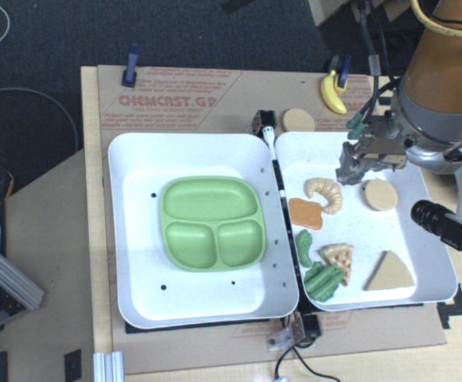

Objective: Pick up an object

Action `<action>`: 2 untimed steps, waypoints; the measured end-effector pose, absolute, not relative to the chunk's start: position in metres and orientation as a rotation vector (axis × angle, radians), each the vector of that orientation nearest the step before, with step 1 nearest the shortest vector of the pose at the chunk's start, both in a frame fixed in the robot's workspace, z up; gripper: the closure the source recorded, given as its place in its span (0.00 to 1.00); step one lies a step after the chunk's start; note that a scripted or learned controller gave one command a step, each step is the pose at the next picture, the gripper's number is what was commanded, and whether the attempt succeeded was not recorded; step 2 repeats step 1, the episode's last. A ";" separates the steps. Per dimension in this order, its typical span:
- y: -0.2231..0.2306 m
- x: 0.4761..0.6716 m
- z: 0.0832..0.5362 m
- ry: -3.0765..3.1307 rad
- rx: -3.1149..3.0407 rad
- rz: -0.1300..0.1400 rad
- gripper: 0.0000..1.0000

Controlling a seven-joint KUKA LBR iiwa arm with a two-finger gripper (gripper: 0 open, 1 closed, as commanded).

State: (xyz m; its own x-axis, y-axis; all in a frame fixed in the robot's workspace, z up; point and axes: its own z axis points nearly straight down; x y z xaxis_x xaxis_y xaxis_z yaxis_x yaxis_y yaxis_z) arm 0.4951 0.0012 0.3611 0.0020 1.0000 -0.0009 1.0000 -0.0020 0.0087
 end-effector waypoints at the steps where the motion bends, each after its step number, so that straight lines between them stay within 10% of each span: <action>1: 0.066 0.484 0.392 2.224 2.216 0.006 1.00; 2: 0.066 0.484 0.392 2.224 2.216 0.006 1.00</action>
